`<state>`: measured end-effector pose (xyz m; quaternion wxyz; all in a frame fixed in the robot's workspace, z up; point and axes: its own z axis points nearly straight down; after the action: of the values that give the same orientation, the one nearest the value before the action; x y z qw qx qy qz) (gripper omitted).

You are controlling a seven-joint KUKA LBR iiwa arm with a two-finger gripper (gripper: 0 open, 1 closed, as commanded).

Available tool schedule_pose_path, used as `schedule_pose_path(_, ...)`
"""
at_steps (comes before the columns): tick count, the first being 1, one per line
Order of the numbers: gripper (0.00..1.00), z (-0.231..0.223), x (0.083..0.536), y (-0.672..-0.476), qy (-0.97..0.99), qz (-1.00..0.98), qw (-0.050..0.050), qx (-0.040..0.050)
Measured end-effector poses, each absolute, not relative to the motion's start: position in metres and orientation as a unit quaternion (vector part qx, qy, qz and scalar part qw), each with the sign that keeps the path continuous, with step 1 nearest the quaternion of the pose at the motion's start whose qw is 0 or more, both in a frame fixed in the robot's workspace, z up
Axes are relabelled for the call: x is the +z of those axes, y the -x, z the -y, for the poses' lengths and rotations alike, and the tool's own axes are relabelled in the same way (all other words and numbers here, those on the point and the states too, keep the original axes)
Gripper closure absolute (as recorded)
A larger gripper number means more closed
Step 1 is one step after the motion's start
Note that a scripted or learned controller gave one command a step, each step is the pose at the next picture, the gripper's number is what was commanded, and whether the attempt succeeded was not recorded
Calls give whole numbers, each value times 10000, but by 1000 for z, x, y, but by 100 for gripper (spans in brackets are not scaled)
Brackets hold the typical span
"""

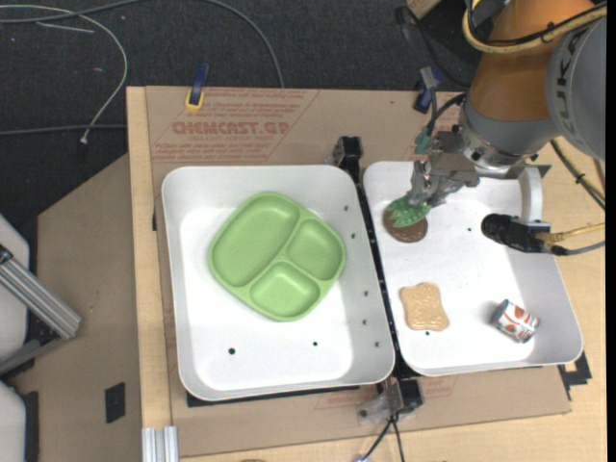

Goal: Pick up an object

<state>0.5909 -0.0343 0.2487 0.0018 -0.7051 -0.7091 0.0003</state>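
My arm (539, 56) is grey with an orange band. Below it are two white bins (192, 354), a light green divided plate (277, 255), a tan cookie (423, 307), a brown-and-green disc (406, 221), and a red-and-white can (515, 320).

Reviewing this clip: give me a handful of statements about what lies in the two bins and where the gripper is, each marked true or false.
1. The light green three-compartment plastic plate lies in the left white bin. True.
2. The tan bear-shaped flat piece lies on the green plate. False: it lies on the floor of the right white bin.
3. The gripper is over the round brown and green object at the right bin's upper left. True.
4. The small red and white can stands upright in the left bin. False: it lies on its side near the right bin's lower right corner.
5. The plate's compartments hold two objects. False: nothing lies in them.
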Motion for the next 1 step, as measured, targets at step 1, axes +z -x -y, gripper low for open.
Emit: schedule_pose_path(1,100,-16,234,-595,7050,7092,27,7)
